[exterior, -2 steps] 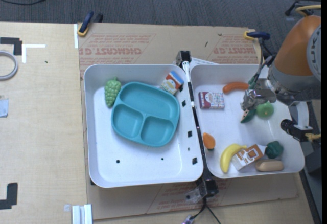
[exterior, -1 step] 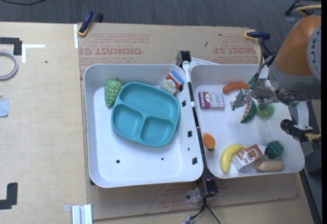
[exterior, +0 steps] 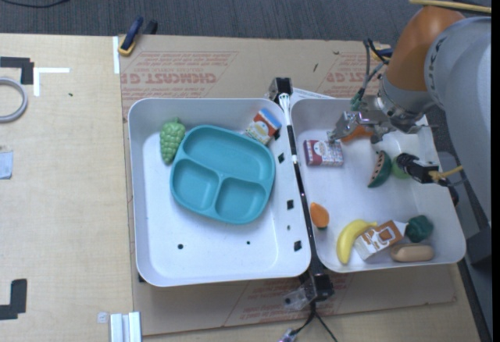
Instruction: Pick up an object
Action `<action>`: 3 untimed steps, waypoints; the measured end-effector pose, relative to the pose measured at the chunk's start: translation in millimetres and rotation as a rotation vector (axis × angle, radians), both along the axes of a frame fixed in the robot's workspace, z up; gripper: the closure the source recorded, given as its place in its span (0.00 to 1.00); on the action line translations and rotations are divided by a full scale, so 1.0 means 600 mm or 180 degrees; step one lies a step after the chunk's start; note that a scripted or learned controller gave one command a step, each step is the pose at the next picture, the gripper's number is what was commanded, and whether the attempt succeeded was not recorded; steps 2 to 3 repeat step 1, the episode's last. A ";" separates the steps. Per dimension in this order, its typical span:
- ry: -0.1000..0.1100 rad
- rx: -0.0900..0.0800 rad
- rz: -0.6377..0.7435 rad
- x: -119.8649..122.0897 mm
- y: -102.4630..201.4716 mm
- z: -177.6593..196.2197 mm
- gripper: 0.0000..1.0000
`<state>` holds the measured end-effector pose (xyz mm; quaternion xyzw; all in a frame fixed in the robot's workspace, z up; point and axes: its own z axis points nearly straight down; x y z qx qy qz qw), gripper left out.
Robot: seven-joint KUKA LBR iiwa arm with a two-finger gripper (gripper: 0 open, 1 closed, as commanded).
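Your gripper (exterior: 349, 126) sits low over the far part of the right bin (exterior: 449, 251), with an orange piece (exterior: 361, 131) at its tip; you cannot tell whether it grasps it. Just near-left of it lies a red packet (exterior: 323, 153), its label unreadable. Nearer you see a watermelon slice (exterior: 380, 169), a banana (exterior: 350, 239) and a brown carton (exterior: 380, 238). The left bin (exterior: 144, 247) bears a teal tray (exterior: 222, 174). The cardboard (exterior: 180, 71) beneath carries red lettering, too blurred to read.

Two shallow white bins — arm over the right one

The gripper (exterior: 348, 128) hangs above a small red packet (exterior: 323, 153) (a yellow plastic banana (exterior: 351, 239) lies nearer the front); a teal divided plate (exterior: 223, 173) rests in the left bin (exterior: 148, 200).
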<state>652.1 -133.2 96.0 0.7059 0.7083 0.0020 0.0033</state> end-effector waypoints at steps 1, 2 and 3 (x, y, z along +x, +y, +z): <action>-0.0007 -0.0003 0.0014 0.002 0.001 0.018 1.00; -0.0007 -0.0003 0.0014 0.002 0.001 0.018 1.00; -0.0007 -0.0003 0.0014 0.002 0.001 0.018 1.00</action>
